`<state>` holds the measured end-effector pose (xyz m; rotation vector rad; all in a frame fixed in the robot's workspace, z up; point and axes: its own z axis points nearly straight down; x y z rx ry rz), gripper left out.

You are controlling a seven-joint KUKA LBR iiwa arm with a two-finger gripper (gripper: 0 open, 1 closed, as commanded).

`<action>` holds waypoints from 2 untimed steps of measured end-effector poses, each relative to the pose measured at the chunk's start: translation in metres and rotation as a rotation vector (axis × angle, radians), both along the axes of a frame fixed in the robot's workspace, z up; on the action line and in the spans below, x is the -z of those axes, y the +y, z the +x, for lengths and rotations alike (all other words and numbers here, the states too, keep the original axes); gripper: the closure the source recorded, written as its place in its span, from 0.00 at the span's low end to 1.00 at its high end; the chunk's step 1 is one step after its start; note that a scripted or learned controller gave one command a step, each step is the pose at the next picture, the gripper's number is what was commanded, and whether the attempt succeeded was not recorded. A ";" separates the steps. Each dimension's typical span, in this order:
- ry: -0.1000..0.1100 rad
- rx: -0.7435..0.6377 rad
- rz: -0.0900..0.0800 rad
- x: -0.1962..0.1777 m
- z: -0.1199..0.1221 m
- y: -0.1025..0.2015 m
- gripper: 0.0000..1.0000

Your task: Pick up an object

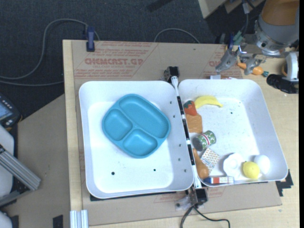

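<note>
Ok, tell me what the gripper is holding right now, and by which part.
Nothing is held. The gripper hangs above the bench past the right bin's far rim, with nothing between its fingers; the banana lies in that bin.

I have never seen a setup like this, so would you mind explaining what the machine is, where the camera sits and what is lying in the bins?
This is one picture from a fixed camera above a bench, looking down at a slant. The machine at top right is a robot arm, grey with an orange band, and its gripper hangs just beyond the far edge of the right bin. Nothing shows between its jaws. Its job is to pick up an object.

Two shallow white bins sit side by side. The left bin holds a blue divided plate. The right one holds small items, mostly along its left and near sides: a banana, a can, a lemon, a white ball and some packets I cannot identify.
</note>
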<state>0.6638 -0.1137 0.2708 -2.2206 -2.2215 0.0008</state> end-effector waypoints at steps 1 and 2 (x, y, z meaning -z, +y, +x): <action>0.010 0.002 0.003 0.036 -0.100 0.024 0.00; 0.013 0.002 0.002 0.147 -0.112 0.016 0.00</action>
